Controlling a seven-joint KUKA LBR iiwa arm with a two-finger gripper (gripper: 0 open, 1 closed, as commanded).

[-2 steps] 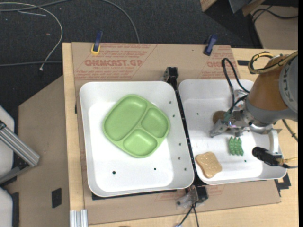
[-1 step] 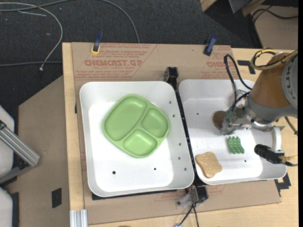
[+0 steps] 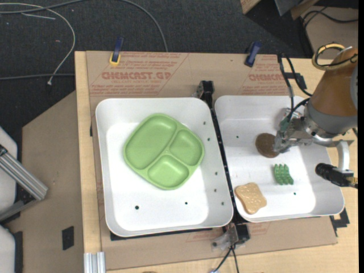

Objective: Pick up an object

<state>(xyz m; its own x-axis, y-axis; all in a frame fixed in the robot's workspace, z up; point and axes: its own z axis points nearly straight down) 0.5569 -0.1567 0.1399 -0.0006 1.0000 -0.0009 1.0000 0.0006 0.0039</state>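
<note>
In the right bin (image 3: 239, 118) lie three objects: a brown round piece (image 3: 265, 145), a small green ridged piece (image 3: 282, 174) and a tan cracker-like piece (image 3: 251, 198) near the front wall. My gripper (image 3: 282, 140) comes in from the right and sits low at the brown round piece's right edge, touching or nearly touching it. The arm's orange band (image 3: 335, 92) and grey wrist hang above the bin's right side. The left bin (image 3: 114, 203) holds a light green three-compartment plate (image 3: 164, 151).
Both white bins rest on a cardboard-covered bench (image 3: 170, 67) held by blue clamps (image 3: 117, 49) at the back. A black bracket (image 3: 205, 88) sits between the bins at the rear. Cables trail over the right bin's far corner.
</note>
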